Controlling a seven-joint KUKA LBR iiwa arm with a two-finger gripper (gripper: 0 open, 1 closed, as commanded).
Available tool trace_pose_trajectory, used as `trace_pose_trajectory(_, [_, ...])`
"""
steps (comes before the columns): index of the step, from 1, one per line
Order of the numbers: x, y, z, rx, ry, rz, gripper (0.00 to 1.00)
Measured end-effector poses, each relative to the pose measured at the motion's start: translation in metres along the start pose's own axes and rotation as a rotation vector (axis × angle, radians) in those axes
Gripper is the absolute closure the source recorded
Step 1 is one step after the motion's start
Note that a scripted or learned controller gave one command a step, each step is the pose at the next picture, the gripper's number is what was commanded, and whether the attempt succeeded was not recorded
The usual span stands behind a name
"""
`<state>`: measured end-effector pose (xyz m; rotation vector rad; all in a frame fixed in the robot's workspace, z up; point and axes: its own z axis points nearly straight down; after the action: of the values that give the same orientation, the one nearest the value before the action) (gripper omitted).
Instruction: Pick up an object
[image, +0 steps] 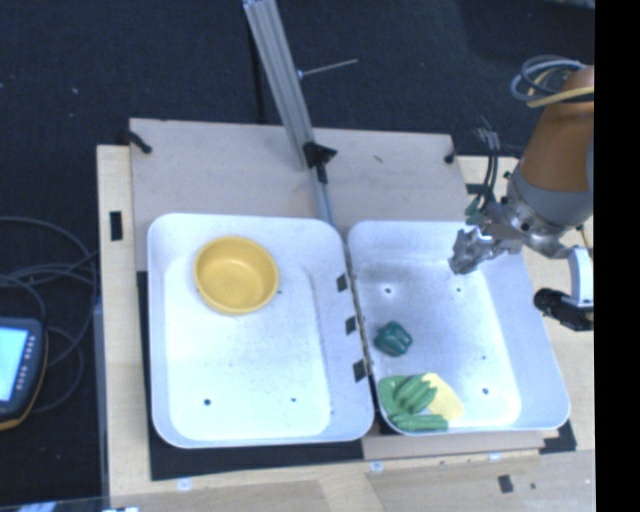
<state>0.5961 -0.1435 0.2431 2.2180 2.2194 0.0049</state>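
Observation:
A yellow bowl stands in the upper left of the left bin. In the right bin a small dark green pepper-like object lies near the left wall. A bunch of green pods on a yellow piece rests at that bin's front edge. My gripper hangs over the upper right part of the right bin, well apart from the green things. Nothing shows between its fingers.
A slanted metal pole rises from the bench behind the bins. A divider with black clips runs between the two bins. A handheld screen and cables lie off the bench at the left.

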Motion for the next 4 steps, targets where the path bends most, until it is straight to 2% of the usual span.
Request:
trace_pose_trajectory(1, [-0.001, 0.001, -0.024, 0.003, 0.000, 0.001, 1.00])
trace_pose_trajectory(3, [0.103, -0.030, 0.001, 0.004, 0.001, -0.002, 1.00])
trace_pose_trajectory(4, [0.160, -0.052, -0.002, 0.004, 0.002, -0.003, 1.00])
